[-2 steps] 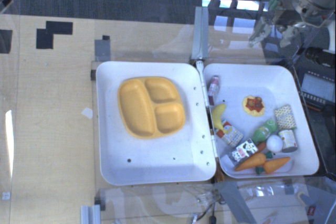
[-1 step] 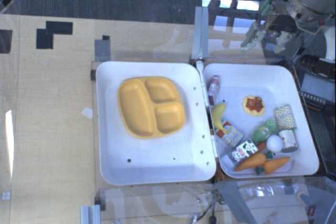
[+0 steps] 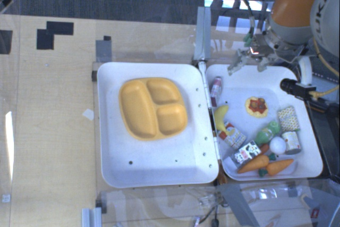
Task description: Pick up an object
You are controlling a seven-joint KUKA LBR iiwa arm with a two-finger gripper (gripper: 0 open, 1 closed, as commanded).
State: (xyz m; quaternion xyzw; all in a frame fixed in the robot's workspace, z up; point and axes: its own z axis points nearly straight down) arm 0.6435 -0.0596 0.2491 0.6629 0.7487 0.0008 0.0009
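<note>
At five o'clock in the right bin (image 3: pixel 313 130), two carrots (image 3: pixel 265 165) lie side by side, long axes running eight to two o'clock, tips toward eight. They look light, stiff and smooth, so I'd pinch one across its thick middle. Up at twelve o'clock the gripper (image 3: pixel 254 59) hovers, fingers apart, holding nothing.

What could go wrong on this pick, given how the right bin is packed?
1. The carrots, milk carton, white ball and can are jammed together in the right bin's near corner, so a descent there may catch two items or shove them aside.
2. The pizza lies flat, so the jaws may slide over it.
3. The bottle and banana sit against the dividing wall, leaving little side clearance for the gripper.
</note>
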